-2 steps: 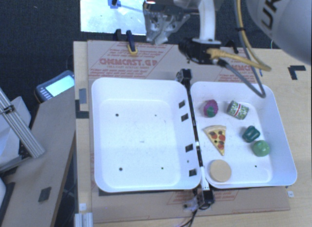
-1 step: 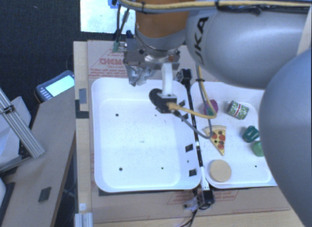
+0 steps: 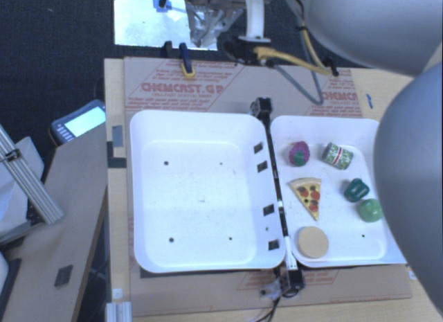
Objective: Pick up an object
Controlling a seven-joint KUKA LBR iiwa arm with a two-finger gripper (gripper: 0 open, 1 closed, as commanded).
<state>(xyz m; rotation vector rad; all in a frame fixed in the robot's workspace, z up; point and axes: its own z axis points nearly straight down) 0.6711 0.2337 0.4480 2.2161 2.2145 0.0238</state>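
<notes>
The right bin (image 3: 367,131) holds several small objects: a magenta fruit (image 3: 299,153), a green and white can (image 3: 338,155) lying on its side, a pizza slice (image 3: 307,195), a dark green pepper (image 3: 356,189), a light green ball (image 3: 369,210) and a tan round disc (image 3: 312,242). My gripper (image 3: 205,28) hangs high at the top of the view, beyond the far edge of the left bin (image 3: 138,196) and well away from all the objects. Nothing shows below it. The grey arm (image 3: 387,16) crosses the upper right and covers the right bin's right side.
The bins sit on a cardboard sheet (image 3: 201,86) printed with red letters. A black divider with clips (image 3: 271,175) runs between the bins. Yellow and grey cables (image 3: 297,61) trail off the wrist. A small device (image 3: 77,122) and a metal rail (image 3: 31,182) lie to the left.
</notes>
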